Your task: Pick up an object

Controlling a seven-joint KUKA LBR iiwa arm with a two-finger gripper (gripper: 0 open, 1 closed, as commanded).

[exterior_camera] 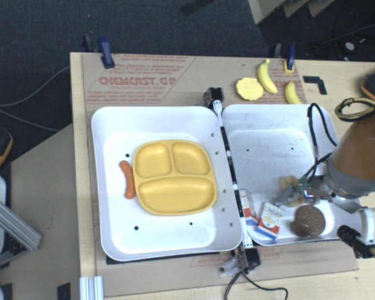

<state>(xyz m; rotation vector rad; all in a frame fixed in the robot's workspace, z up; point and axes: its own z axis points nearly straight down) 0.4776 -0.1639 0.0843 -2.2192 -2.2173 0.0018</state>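
Camera view, read from the left of the frame: the left bin [106, 167] holds a yellow divided plate [174, 176] at its centre, with an orange sausage-like toy [128, 179] lying just beside the plate's left edge. Both sit apart from the bin walls, with bare white floor below them.

Across the middle divider, the right bin [262, 130] has its clutter crowded into the lower part: a small carton with red and blue print [270, 220] near the lower left corner, and a brown round object [309, 220] just to its right. The upper half of this bin is bare.

The gripper [295, 189] sits low over the right bin, just above the brown object and carton, the arm entering from the right edge. Its fingertips blur into something small and tan there, so how wide it stands, or whether it has anything, cannot be told.

Judged from this, no object is lifted yet; the grasp and raise remain. The nearby lower wall leaves little room there.

Beyond the bins, at upper right, lie two toy bananas [267, 77] and a yellow round piece [249, 89].
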